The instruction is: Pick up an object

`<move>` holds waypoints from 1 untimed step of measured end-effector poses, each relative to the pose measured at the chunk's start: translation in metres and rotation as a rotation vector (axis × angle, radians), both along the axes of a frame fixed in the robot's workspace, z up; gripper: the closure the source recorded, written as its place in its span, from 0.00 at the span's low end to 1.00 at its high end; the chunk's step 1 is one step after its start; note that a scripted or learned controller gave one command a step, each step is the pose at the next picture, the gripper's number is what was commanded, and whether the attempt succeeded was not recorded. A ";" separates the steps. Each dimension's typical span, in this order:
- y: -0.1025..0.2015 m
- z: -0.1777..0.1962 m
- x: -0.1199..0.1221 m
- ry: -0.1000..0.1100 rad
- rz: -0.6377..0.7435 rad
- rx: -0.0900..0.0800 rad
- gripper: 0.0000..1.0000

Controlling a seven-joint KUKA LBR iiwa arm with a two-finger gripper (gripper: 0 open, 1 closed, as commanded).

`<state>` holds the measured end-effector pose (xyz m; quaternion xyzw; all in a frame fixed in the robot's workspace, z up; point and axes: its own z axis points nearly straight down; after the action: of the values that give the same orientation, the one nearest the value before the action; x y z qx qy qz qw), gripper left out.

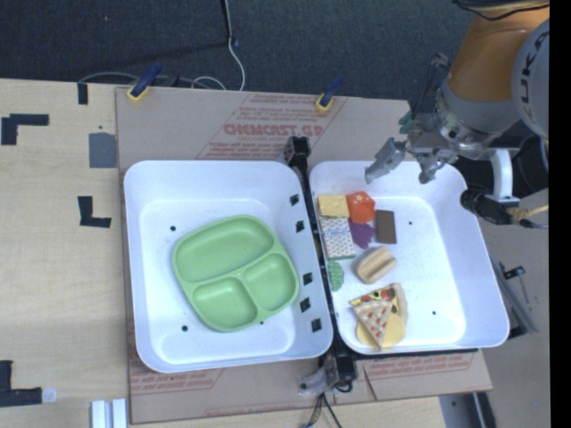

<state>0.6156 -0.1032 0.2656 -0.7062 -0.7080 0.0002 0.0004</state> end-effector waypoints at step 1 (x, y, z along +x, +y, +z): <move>0.027 -0.087 0.016 0.006 0.001 0.000 0.00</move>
<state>0.6316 -0.0764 0.1786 -0.7060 -0.7082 0.0024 0.0027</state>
